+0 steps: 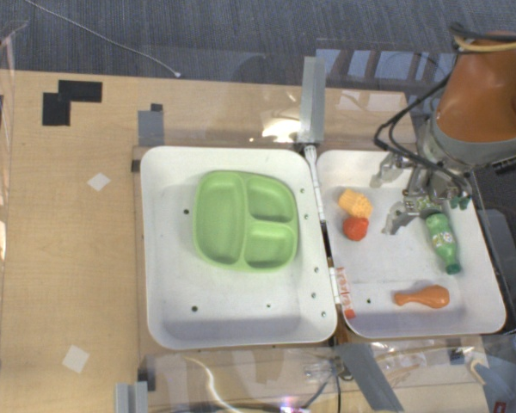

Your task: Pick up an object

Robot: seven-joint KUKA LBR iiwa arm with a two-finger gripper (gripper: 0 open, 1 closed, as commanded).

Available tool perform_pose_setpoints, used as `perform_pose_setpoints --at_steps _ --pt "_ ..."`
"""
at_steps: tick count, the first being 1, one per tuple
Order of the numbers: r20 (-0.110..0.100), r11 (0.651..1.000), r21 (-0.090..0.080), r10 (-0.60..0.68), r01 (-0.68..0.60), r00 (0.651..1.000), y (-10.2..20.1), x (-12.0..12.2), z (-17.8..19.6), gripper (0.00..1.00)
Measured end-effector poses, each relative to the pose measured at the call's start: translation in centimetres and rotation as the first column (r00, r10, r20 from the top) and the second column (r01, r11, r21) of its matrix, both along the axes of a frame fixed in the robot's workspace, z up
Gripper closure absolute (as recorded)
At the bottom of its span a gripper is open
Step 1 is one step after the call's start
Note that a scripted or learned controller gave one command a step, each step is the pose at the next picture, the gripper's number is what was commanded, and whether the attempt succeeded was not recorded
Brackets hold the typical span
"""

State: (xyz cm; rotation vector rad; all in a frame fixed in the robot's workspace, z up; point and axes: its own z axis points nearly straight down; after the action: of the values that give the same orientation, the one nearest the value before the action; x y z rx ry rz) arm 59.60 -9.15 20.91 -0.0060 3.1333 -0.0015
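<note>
over right white bin [473,317], metal two-finger gripper [394,198] hangs w/ fingers apart, holding nothing. green plastic bottle [442,241] just beside; yellow corn piece [354,202], red tomato [355,228], orange drumstick [423,298] near.

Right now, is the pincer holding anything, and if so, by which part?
Nothing is held. The pincer hangs open over the right bin, beside the green bottle, with nothing between its fingers.

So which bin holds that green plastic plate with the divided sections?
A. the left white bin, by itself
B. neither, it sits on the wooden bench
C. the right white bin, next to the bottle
A: the green divided plastic plate lies alone in the left white bin, while the green bottle lies in the right white bin.
</note>
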Motion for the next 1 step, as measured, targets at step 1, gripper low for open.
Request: perform_pose_setpoints --at_steps 1 --pt "0.009 0.967 0.004 -0.255 0.255 0.967 -0.56 2.23 -9.35 0.00"
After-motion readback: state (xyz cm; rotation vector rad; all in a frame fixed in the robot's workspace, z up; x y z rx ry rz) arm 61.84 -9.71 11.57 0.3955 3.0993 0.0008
